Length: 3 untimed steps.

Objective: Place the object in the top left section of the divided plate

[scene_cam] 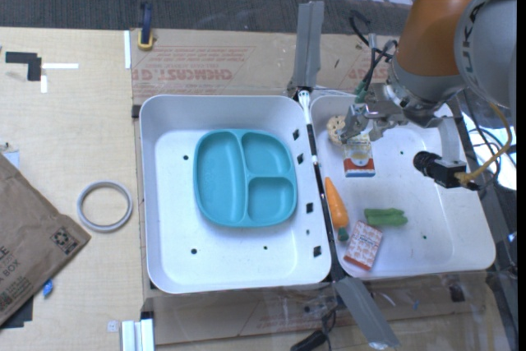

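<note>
The teal divided plate (245,177) lies in the left bin (164,201), with one long section on its left and two smaller ones on its right. My gripper (358,130) hangs over the back left of the right bin (460,242). Right under it is a small white carton with red and blue print (360,163); whether the gripper touches it is hidden. A pale round cookie-like piece (335,127) lies just left of the gripper.
An orange carrot (335,205) lies along the right bin's left wall. A green pod (385,217) and a small red-and-white packet (363,246) sit nearer the front. A grey tape ring (104,205) and a cardboard box (29,234) rest on the bench at left.
</note>
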{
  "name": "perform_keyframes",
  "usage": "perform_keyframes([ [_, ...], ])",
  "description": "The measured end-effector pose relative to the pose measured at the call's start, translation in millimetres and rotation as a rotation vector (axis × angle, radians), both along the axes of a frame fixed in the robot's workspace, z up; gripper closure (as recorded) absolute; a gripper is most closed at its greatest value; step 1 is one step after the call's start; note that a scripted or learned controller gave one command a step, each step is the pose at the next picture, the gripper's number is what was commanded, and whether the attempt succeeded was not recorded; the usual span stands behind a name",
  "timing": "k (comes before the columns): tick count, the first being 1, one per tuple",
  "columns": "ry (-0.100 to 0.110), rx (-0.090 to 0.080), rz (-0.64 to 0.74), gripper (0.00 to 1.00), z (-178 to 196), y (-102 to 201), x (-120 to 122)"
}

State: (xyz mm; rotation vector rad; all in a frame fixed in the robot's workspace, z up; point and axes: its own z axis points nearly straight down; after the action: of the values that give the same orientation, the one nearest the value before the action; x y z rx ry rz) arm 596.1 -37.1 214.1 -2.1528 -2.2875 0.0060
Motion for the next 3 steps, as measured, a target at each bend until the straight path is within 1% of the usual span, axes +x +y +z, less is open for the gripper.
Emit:
perform_keyframes([
  [1,-0.001,0.001,-0.038,1.00,-5.2,68.1,33.9],
  [2,0.001,0.000,-0.190,1.00,-23.7,103.9,28.4],
  [3,0.000,0.000,-0.190,0.00,-23.6,103.9,28.5],
])
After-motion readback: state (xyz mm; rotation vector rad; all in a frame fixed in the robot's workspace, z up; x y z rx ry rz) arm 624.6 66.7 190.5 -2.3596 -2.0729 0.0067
